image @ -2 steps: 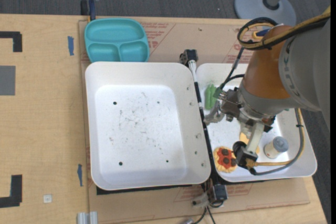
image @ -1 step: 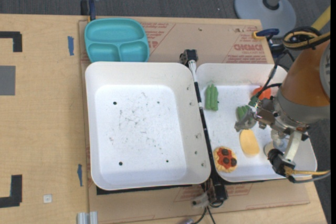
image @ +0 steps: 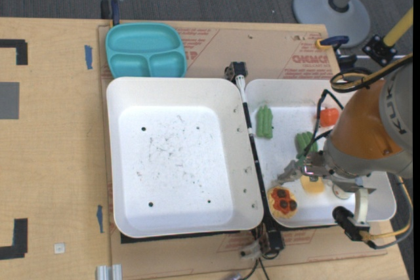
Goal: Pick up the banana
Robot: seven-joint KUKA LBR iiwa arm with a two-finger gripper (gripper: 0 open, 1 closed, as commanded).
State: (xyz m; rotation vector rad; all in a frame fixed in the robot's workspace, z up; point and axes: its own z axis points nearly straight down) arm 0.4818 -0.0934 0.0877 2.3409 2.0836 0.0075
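Observation:
A small yellow piece, likely the banana (image: 314, 186), lies in the right bin (image: 289, 105) near its front, partly covered by the arm. My gripper (image: 306, 172) hangs directly over its upper edge, at the end of the grey and orange arm (image: 365, 131) that comes in from the right. From here I cannot make out whether the gripper touches the yellow piece or holds anything.
The right bin also contains a green pod-like toy (image: 264, 121), a second green item (image: 304, 141), an orange item (image: 328, 117) and a red-and-orange piece (image: 283, 201). The left bin (image: 125, 160) sits alongside. A teal divided tray (image: 146, 49) lies behind it.

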